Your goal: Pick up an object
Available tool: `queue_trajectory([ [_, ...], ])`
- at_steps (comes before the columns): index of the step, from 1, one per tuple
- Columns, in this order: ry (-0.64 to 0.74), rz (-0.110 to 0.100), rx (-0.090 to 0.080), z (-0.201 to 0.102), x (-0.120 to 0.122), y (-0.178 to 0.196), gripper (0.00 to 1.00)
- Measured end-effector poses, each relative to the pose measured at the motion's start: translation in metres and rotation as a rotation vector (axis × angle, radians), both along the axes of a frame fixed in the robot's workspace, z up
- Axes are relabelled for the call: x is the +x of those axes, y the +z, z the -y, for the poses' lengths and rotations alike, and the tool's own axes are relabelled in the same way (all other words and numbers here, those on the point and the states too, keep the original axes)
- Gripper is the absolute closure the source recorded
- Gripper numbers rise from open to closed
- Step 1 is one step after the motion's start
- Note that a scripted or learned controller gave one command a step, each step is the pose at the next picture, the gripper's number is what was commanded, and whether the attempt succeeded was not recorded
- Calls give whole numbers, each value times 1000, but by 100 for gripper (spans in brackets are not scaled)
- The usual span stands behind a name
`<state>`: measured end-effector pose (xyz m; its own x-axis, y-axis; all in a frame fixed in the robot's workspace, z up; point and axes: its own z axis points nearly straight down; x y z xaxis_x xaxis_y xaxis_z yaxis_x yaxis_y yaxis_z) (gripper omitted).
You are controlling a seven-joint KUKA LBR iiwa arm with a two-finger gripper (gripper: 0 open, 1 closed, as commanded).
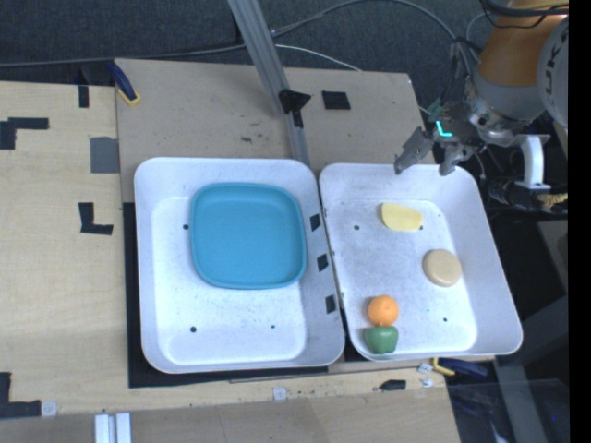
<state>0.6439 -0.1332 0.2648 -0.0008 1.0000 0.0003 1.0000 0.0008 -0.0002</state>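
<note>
While our hand (427, 157) hung open and empty above the right white bin (489, 247), we had the flat yellow piece (402, 217) ungrasped.

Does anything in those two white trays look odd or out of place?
Nothing is spilled or broken. The right bin sits a bit askew beside the left bin. The orange ball and green object touch near its front rim. The gripper hangs open above its back edge.
</note>
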Motion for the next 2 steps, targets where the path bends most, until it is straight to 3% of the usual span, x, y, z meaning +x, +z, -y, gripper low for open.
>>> queue_trajectory([
  [1, 0, 0, 0, 0, 0, 0, 0],
  [2, 0, -5, 0, -1, -2, -64, 0],
])
